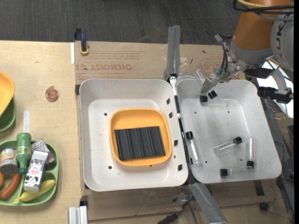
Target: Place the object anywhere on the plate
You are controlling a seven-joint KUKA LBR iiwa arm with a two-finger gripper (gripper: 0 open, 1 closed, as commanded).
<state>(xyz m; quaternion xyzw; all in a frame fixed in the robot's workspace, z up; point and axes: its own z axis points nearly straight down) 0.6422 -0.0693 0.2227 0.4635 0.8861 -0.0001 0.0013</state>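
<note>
An orange plate [139,114] lies in the left bin [93,125]. A dark grey ribbed rectangular object [139,142] rests flat on the plate, covering most of its middle. My gripper [208,96] hangs over the far left corner of the right bin [261,125], well away from the plate and the grey object. Nothing can be seen held in it.
Three clear tubes with black caps lie in the near half of the right bin: one [228,145], one [250,153], one [233,171]. A green tray of toy food [28,171] stands on the bench at left. A metal divider [174,55] runs between the bins.
</note>
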